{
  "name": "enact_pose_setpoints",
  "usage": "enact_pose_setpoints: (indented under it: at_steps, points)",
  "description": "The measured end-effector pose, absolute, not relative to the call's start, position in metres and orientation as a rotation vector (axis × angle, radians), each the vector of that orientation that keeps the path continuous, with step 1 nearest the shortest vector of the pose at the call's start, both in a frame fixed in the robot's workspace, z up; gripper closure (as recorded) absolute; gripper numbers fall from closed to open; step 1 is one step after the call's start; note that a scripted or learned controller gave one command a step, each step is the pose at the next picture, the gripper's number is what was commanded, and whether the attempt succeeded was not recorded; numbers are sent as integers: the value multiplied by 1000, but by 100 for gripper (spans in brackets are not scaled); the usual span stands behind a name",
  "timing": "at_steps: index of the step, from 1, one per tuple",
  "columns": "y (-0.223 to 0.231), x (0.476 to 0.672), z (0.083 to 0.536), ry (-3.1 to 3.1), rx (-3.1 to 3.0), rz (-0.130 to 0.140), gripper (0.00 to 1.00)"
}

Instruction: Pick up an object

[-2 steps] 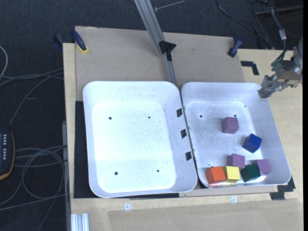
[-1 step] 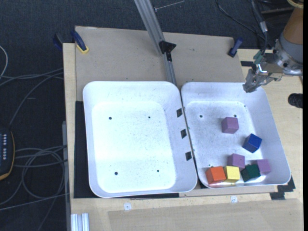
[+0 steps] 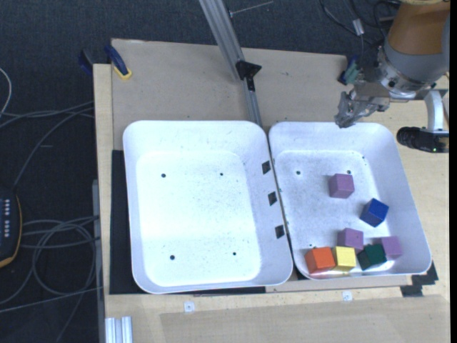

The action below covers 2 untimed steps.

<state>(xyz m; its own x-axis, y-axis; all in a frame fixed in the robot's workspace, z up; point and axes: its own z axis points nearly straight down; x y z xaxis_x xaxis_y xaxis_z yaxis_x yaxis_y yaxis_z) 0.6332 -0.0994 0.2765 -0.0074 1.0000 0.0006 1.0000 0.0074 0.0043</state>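
Left bin [image 3: 143, 145] sits at centre-left of the frame; right bin [image 3: 400, 164] holds 7 blocks: orange block [image 3: 320, 259], yellow block [image 3: 345, 257], 3 purple blocks (upper one [image 3: 341, 184]), green block [image 3: 371, 256] and blue block [image 3: 374, 211], mostly clustered lower right. Gripper [image 3: 347, 117] hangs at upper right, over the right bin's far rim, apart from every block. Whether its fingers are spread or closed, cannot tell.

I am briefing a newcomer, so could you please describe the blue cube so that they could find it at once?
Start at the right-hand white bin, the one holding the small blocks. The blue cube lies near its right wall, below the lone purple cube and above the cluster along the bottom edge. It is the only blue block there.
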Motion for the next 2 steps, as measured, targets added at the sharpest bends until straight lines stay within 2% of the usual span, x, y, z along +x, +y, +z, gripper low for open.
enact_pose_setpoints:
  at_steps: [1,2]
  points:
    - [-53,651,272,2227,2213,5,100]
    - [3,661,274,2228,2213,6,100]
